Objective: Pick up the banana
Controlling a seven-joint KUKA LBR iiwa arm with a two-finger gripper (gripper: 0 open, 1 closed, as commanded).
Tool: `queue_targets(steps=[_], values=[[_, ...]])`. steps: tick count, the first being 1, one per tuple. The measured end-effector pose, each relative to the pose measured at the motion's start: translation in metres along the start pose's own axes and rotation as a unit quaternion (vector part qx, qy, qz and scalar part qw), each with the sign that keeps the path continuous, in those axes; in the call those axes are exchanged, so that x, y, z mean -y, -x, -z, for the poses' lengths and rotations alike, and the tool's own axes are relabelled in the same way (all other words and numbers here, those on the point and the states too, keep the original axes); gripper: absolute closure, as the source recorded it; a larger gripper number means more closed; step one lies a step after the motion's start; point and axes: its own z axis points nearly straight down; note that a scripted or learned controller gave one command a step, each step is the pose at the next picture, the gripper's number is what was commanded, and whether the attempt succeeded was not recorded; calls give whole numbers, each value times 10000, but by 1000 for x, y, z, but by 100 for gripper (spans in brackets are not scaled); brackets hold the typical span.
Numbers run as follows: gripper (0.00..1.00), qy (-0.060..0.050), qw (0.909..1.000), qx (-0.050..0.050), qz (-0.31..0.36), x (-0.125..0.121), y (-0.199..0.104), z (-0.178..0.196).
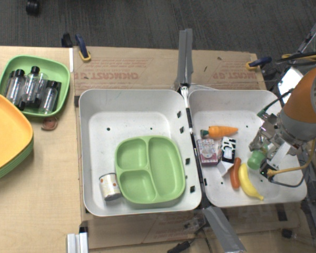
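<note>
Reaching: the gripper (263,154) hangs low in the right bin (221,96), just at 1 o'clock of the banana (247,181), apart from it so far as the view shows.
Grip state: whether it is released or clenched cannot be told; the wrist hides the tip, and nothing yellow is seen in it.
Banana: lies flat near the bin's front edge, at about 5 o'clock from the bin's middle, curved, its long axis running from 11 to 5 o'clock.
Doing it well: I judge the tool should shift toward 7 o'clock, centre over the fruit's thick middle, close across its short width, then lift straight.
In the way: a green ball (256,158) sits touching or nearly touching the banana's upper end, right by the gripper; a red pepper (235,174) lies just beside at 9 o'clock. Either could be nudged or grabbed instead.
Further off: carrot (221,132) at 11 o'clock, small packets (208,152) at 10 o'clock.
Left bin: green tray (149,169), small can (109,186).
</note>
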Motion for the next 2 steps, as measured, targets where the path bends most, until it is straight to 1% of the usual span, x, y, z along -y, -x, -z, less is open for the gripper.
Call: queue_targets(steps=[1, 2], values=[[100, -8, 9991, 1, -425, 82, -12, -19], [100, -5, 9873, 10, -1589, 61, -50, -12]])
